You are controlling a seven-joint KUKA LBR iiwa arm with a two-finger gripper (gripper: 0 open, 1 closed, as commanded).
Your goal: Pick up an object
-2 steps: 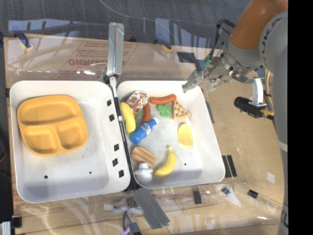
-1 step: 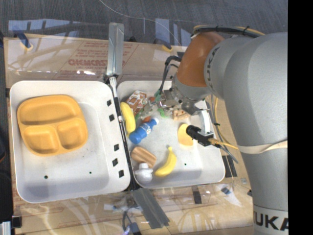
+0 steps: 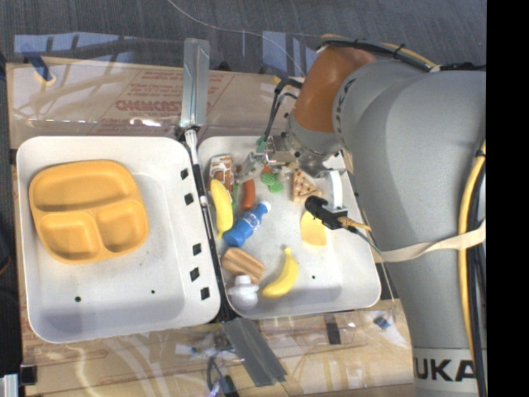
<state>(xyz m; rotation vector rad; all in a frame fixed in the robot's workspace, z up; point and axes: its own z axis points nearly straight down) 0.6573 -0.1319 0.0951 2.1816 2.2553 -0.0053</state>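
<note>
Grey arm [image 3: 413, 164] enters from right, wrist bent down over right bin [image 3: 355, 284], upper centre. Gripper [image 3: 277, 157] among small clutter; jaws' state: cannot tell. Banana [image 3: 281, 278] lower centre, blue bottle [image 3: 246, 225] mid-bin.

Beneath my bins I see a brown cardboard sheet [image 3: 124, 98] with red print; beyond it lies dark grey carpet [image 3: 99, 2], with a thin white cable [image 3: 178, 11] crossing it.

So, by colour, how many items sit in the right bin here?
Yellow: 3 (long yellow banana, curved yellow banana, yellow cheese wedge)
Blue: 1 (blue plastic bottle)
Tan: 1 (tan bread roll)
Red: 1 (red sausage)
Orange: 1 (orange pizza slice)
Total: 7; the clutter under the arm is unclear.
</note>
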